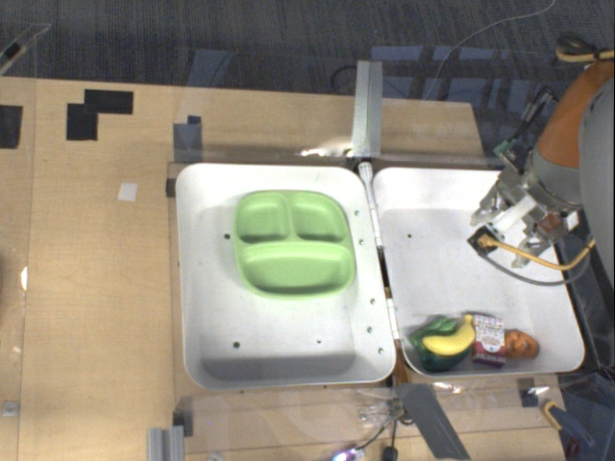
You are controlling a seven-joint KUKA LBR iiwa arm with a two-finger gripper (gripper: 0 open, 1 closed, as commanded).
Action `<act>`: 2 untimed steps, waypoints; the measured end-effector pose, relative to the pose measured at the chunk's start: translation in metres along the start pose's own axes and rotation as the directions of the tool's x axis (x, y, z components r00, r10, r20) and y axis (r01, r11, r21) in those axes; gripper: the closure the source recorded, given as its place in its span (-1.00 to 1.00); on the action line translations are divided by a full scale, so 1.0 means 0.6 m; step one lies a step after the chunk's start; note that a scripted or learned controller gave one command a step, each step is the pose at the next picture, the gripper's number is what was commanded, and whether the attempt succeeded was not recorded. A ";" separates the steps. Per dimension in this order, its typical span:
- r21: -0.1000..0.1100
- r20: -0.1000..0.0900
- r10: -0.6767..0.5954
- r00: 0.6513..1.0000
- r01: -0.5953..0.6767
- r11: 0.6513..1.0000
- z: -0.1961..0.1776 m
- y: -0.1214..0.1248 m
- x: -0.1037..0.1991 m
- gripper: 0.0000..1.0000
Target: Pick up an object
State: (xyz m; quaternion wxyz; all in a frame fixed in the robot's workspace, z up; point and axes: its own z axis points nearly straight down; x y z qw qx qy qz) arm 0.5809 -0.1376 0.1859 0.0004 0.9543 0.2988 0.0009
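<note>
Banana (452, 339) lies apart from the tool (516, 219), whose opening cannot be told.

Two bins sit side by side on the tabletop (86, 286), their inner rims touching along a middle seam. The left bin (207, 353) holds a divided plate (293, 241), which lies flat near the bin's centre, a little toward the far side, well apart from every wall. In the right bin (432, 257) a cluster fills the near side: a banana (454, 340) on the left, a small packet (488, 337) just beside it to the right, and a small round item (522, 344) right of the packet. The end effector (507, 221) hangs over the right bin's far right part, well apart from the cluster.
</note>
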 end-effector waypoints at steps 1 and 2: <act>0.001 0.001 0.315 0.949 -0.315 0.949 0.050 0.059 0.016 -1.00; 0.000 0.000 0.379 0.926 -0.379 0.926 0.042 0.150 0.020 -1.00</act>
